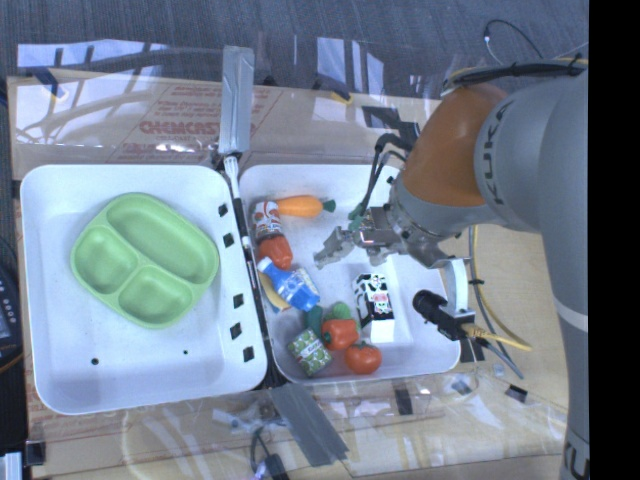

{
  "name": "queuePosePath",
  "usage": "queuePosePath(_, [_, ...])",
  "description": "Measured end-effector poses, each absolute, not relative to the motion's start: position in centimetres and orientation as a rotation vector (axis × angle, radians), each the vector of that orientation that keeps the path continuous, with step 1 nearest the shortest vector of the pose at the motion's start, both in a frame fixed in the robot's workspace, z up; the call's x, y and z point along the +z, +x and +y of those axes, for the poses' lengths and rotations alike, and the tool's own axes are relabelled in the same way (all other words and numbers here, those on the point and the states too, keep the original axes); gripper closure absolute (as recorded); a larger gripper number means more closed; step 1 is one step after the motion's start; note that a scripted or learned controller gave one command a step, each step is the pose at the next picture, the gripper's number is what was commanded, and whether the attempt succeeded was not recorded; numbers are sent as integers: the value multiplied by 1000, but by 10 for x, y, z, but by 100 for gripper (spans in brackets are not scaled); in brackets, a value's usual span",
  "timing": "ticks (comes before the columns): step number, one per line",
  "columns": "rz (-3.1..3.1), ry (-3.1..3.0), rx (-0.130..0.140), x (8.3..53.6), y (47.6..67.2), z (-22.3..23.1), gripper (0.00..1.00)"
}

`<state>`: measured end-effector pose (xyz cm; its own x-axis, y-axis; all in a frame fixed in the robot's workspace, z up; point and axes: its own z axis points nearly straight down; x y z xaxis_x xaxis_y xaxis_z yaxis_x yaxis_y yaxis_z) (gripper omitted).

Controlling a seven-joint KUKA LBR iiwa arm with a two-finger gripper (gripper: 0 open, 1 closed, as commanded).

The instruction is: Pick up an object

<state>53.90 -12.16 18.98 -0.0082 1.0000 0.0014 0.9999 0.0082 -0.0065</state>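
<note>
the jaws [335, 248] hang over the right bin [440, 363], apparently apart and holding nothing, poised above the toy food; the carrot [300, 206] and milk carton [375, 303] lie nearest.

Both white bins [60, 368] look like smooth, slightly glossy moulded plastic. The green divided plate [145, 258] has a matt plastic finish. The toy carrot [298, 206] and tomatoes [362, 358] are shiny plastic, and the small milk carton [376, 306] looks like printed card or plastic. The arm [520, 148] has a satin grey shell with a glossy orange band [450, 158]. The end effector [345, 240] looks like dull grey metal. Brown cardboard [120, 118] lies under clear, reflective sheeting [340, 68].
</note>
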Motion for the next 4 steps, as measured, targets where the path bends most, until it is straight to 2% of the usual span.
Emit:
queuePosePath(1, [-2219, -2224, 2, 236, 515, -187, 0])
queuePosePath(2, [-2223, -2216, 4, 245, 516, -186, 100])
queuePosePath(3, [-2199, -2238, 6, 213, 491, -196, 100])
queuePosePath(4, [-2316, -2115, 3, 220, 492, -177, 100])
